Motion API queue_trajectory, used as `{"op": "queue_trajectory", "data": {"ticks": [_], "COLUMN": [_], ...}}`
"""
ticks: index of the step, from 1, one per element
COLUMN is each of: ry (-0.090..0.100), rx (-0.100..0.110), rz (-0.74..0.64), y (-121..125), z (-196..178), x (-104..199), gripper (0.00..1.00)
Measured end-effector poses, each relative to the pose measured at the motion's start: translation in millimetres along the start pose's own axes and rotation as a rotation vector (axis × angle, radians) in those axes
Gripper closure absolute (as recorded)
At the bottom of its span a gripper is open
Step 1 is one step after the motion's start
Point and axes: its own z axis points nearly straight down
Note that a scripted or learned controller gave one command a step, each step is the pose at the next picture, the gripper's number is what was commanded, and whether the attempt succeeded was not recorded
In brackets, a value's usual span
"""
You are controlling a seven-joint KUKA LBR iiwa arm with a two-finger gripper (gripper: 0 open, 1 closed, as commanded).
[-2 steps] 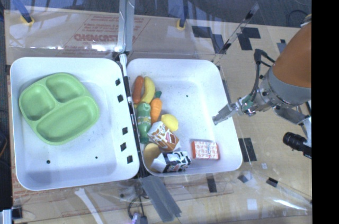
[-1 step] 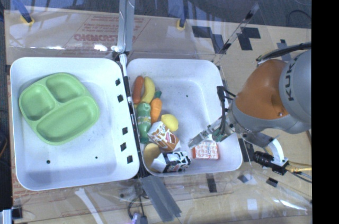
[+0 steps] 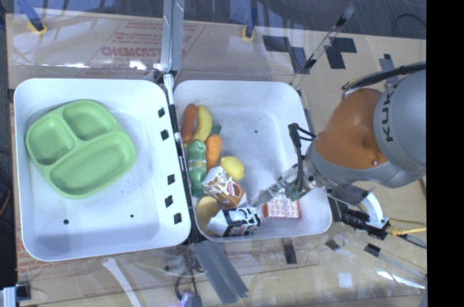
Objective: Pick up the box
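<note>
Box [image 3: 281, 209] lies flat at near right corner of right bin [image 3: 254, 91]; we see pincer [image 3: 284, 189] just above its far edge, left of arm; pincer state we cannot tell.

Open white floor of the right-hand shallow bin [image 3: 254, 117] above the tool [image 3: 279, 189]. Crowded to its left: small printed carton [image 3: 222, 186], yellow plastic lemon [image 3: 233, 168], black-and-white carton [image 3: 239, 220]. Just below, flat red-and-white box [image 3: 281, 208] against the bin wall.

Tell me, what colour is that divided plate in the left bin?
Light green, plain, seen clearly in the camera view: the plate.
</note>
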Motion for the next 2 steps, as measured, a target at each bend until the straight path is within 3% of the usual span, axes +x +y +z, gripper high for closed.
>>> {"op": "queue_trajectory", "data": {"ticks": [1, 2], "ry": [0.003, -0.005], "rx": [-0.001, -0.001], "rz": [-0.006, -0.421], "y": [1.6, 10.0], "z": [-9.6, -123.3], "x": [1.1, 15.9], "gripper": [1.0, 1.0]}}
